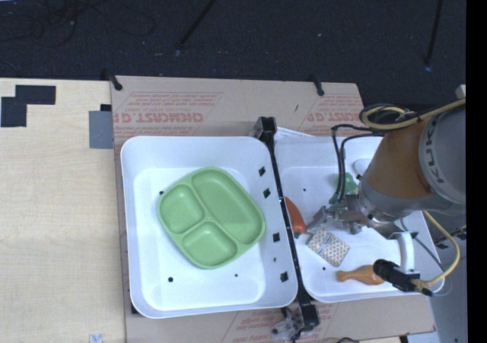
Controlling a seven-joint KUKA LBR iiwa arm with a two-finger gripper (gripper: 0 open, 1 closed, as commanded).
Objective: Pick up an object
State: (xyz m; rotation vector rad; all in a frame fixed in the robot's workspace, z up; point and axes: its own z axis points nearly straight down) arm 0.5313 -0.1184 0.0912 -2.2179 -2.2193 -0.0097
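Camera view: arm [399,170] comes in over the right edge of the right bin [316,176]. The gripper [333,218] is low over the middle of that bin, a bit toward the wall it shares with the left bin [144,258]. Can't tell whether the gripper is spread or closed (metal parts too small and dark here), and nothing is visibly caught in it. The closest candidate is the patterned packet [329,247]. It lies flat on the bin floor, just beside the gripper on the side of the bin's near edge, and its long axis runs diagonally toward the near right corner. The orange object [295,217] sits against the shared wall, on the gripper's other flank and near it. The tan piece [359,276] lies along the near edge, lengthwise with it and further from the gripper than the packet. A small green object [349,182] is on the far side of the gripper, partly hidden by the arm. The green divided plate [211,216] sits alone in the left bin, well apart. Judgement: the pick is not made yet. The packet is the likely target, needing a short shift toward the near edge and then a descent. Being flat, it could slip out of the grasp.
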